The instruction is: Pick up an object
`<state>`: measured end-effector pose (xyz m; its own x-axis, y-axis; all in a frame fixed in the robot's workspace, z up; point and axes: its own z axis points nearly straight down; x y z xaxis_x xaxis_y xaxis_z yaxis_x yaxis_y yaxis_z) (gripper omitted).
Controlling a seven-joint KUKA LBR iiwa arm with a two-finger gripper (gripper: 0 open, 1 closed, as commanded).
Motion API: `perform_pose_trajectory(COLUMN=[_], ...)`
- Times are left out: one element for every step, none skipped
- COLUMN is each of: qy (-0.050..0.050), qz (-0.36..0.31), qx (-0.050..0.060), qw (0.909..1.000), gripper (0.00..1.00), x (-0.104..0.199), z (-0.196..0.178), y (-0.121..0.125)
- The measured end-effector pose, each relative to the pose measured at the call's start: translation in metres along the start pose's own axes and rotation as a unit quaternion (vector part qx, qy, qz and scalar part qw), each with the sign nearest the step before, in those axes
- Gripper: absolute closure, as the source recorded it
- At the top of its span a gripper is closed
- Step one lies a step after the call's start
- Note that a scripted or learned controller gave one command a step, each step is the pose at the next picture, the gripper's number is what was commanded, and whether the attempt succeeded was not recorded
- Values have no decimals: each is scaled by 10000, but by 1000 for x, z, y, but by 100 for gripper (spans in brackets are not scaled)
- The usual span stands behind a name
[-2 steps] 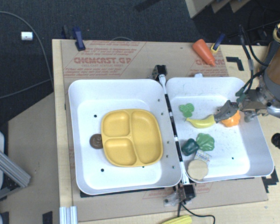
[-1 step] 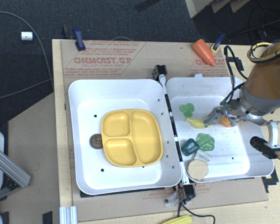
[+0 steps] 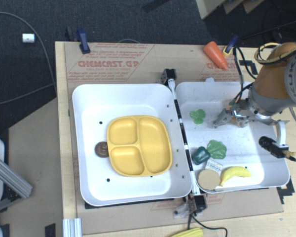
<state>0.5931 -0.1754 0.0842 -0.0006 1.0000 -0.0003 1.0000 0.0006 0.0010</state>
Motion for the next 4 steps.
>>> perform_pose_trajectory(qy=[6,4,-12,12], qz=[-4,-4,6,-5], qx=[-3,-10,-11,17], qw=[10000,10000,10000,10000], gripper=[0,0,0,0], x=[33,68,-8,-32], z=[-1,-1,-59,0], y=[55,74,74,73])
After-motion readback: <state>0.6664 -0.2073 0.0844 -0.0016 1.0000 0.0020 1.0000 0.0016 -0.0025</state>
